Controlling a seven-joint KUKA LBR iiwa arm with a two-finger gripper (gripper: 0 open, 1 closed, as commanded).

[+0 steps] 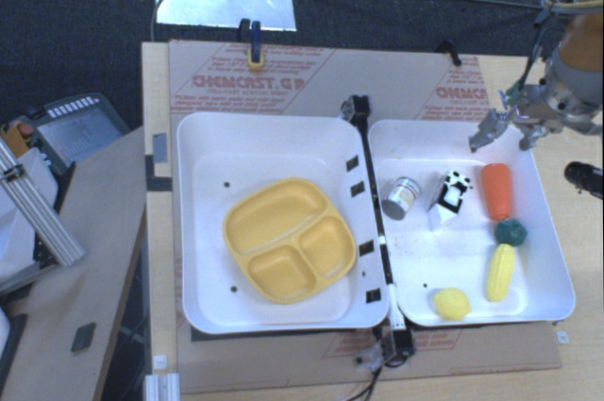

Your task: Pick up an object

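Note:
The right bin [415,144] holds a small silver can [403,196] on its side, a black-and-white carton [453,192], an orange carrot [497,190], a dark green broccoli-like piece [511,232], a yellow corn-like piece [500,272] and a yellow lemon [452,303]. My gripper [506,134] hangs over the bin's far right corner, above and just behind the carrot. Its two fingers are spread apart with nothing between them.
The left bin [203,154] holds a yellow divided plate [288,239]. A black divider with clips [368,210] runs between the bins. A yellow-handled clamp [255,45] sits behind the left bin, and a grey device [80,130] stands on the side table at left.

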